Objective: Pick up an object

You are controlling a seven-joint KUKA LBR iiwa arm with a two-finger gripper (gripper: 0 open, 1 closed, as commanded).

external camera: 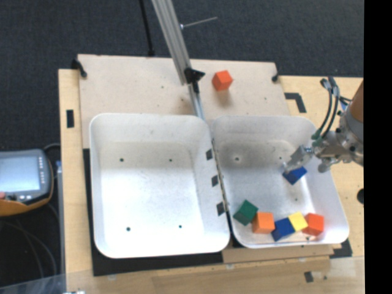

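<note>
Our bench [141, 84] stands on dark carpet [61, 17]; an orange cube [222, 80] sits far beyond our gripper [301, 163], which grips a blue block [295, 175].

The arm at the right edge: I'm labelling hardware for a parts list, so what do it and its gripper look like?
The arm shows an orange band above a grey wrist, with dark cables looping up beside it. Its gripper is pale grey metal, boxy at the body, tapering to slim grey fingers.
</note>
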